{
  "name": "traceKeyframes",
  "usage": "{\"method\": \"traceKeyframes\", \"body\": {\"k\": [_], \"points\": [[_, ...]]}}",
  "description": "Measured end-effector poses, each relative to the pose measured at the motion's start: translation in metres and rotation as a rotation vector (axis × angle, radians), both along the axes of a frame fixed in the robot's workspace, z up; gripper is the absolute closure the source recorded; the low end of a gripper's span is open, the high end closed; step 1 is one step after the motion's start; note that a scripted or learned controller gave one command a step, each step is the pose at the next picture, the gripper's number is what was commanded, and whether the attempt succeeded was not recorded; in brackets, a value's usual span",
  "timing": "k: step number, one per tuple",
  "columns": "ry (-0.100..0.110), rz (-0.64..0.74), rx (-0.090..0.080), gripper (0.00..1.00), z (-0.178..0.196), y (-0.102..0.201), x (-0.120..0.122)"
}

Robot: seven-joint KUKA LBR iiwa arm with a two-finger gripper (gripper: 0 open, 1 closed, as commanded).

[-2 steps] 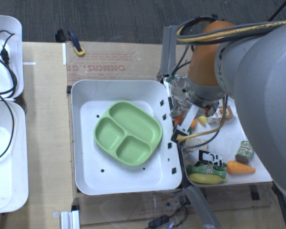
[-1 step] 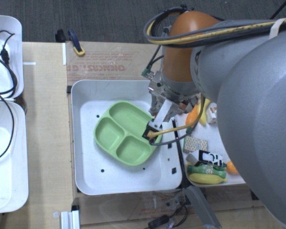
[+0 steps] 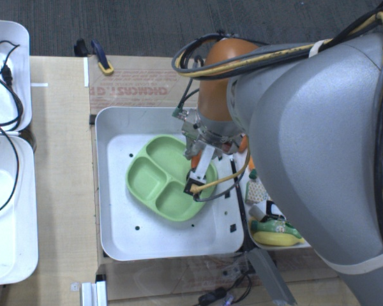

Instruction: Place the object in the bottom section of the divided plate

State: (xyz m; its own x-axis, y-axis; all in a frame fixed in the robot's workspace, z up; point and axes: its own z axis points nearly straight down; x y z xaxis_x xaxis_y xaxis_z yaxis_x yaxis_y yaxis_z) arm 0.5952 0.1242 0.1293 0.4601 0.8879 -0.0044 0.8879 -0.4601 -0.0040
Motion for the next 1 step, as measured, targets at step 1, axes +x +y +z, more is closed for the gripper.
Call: {"method": "traceKeyframes", "body": {"k": [1], "points": [[-0.008,0.106,0.002,1.00,-0.0215,0.0230,0.0176]]}}
